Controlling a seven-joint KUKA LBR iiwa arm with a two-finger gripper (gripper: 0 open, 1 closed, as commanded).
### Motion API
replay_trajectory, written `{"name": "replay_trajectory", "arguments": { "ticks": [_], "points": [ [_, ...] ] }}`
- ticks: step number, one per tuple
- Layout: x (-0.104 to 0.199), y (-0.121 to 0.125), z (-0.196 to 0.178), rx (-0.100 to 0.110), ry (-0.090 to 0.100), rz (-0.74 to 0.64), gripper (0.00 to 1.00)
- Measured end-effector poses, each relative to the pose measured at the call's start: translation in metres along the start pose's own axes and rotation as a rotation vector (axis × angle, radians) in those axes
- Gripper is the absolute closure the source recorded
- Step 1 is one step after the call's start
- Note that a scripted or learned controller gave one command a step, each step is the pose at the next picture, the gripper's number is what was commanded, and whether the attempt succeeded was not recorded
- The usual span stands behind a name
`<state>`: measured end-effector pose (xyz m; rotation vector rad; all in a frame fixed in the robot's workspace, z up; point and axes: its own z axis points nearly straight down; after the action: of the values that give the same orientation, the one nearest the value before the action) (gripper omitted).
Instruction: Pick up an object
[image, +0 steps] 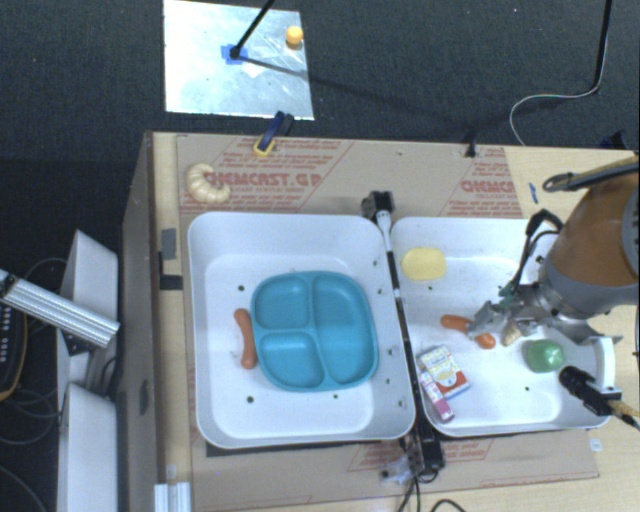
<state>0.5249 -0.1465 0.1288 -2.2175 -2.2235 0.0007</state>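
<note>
Hovering low in the right bin (470, 415), the gripper (497, 322) looks mid-approach on the orange sausage (468, 329) just beside it. Can't tell the jaws' state; next it probably needs to straddle and squeeze.

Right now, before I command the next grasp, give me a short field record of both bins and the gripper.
left bin: blue divided plate, orange sausage beside it
right bin: yellow piece, small carton, green ball, orange carrot-like piece
gripper: low in right bin, by the orange piece; grasp unclear
</note>
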Motion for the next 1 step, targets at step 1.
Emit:
{"name": "replay_trajectory", "arguments": {
  "ticks": [1],
  "points": [
    [0.0426, 0.0209, 0.0449, -0.002, 0.000, 0.000, 0.00]
  ]
}}
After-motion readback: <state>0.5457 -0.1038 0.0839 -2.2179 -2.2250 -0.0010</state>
